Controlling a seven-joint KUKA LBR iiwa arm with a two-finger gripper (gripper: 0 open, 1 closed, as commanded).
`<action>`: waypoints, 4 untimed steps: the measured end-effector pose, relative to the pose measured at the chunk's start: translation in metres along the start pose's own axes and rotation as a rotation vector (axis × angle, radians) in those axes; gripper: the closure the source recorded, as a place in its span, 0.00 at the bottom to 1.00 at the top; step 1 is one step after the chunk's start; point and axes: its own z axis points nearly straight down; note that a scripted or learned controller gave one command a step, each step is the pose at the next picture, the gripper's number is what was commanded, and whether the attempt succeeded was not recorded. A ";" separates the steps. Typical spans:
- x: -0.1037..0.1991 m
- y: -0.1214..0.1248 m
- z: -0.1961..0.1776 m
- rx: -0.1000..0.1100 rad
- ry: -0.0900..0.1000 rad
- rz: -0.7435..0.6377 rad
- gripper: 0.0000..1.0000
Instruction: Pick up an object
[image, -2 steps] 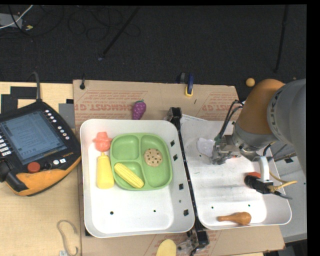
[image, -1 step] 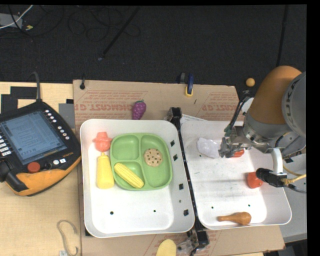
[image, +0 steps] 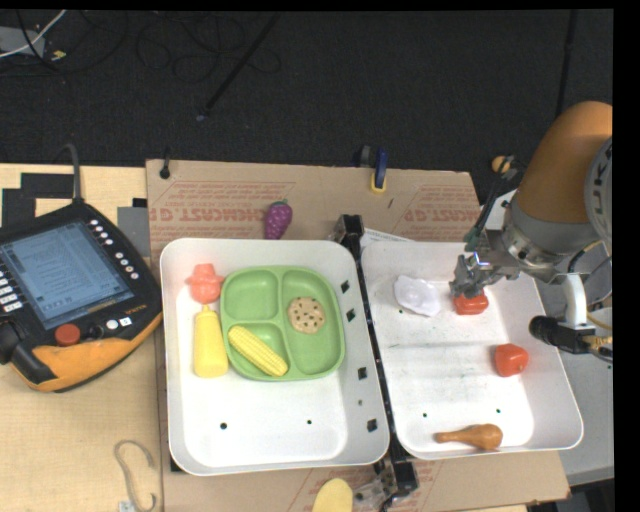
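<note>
You can see the gripper (image: 470, 283) low in the far part of the right bin (image: 560, 420), directly over a small red object (image: 472, 303); whether it is grasping that piece, you cannot tell. A white crumpled item (image: 417, 295) lies just left. A second red piece (image: 510, 359) and a brown drumstick (image: 470, 436) sit nearer.

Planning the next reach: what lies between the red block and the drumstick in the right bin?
Nothing: the camera view shows bare white bin floor between the red block and the drumstick.
</note>
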 end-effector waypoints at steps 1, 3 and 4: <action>-0.002 0.000 -0.027 0.001 0.001 0.000 1.00; 0.055 -0.041 -0.014 0.008 0.002 -0.002 1.00; 0.054 -0.041 -0.036 0.003 0.001 -0.002 1.00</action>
